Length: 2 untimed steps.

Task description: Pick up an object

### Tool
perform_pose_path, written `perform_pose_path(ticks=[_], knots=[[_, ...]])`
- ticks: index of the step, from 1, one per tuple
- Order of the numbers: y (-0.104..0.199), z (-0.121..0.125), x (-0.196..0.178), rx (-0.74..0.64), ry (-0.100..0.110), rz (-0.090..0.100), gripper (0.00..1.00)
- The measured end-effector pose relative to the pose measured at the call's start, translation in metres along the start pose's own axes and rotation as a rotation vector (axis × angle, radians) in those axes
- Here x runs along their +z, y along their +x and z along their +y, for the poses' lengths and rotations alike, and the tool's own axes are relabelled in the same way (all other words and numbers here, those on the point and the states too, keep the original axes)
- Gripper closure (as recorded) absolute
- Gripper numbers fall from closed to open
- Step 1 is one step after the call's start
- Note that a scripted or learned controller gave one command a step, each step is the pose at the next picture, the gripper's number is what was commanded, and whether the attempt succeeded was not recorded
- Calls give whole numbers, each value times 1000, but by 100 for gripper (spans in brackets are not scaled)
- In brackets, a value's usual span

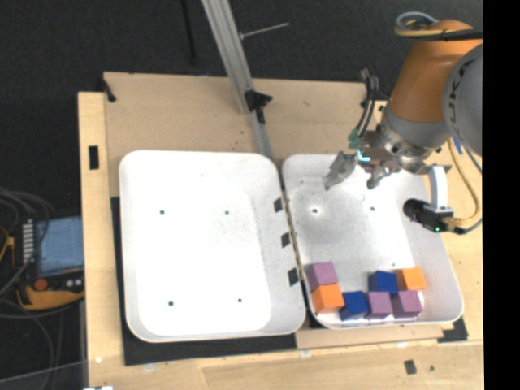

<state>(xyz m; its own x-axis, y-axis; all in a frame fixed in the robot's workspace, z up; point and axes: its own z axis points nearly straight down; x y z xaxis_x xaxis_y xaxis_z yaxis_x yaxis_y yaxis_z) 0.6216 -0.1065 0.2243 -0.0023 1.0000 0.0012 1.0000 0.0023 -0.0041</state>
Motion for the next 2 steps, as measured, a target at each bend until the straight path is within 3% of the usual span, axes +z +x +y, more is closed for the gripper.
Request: perform_pose_path(ticks=[1, 2], knots=[[0, 1, -3, 0, -5, 0, 0], [-5, -5, 41, 4, 0, -3, 0]])
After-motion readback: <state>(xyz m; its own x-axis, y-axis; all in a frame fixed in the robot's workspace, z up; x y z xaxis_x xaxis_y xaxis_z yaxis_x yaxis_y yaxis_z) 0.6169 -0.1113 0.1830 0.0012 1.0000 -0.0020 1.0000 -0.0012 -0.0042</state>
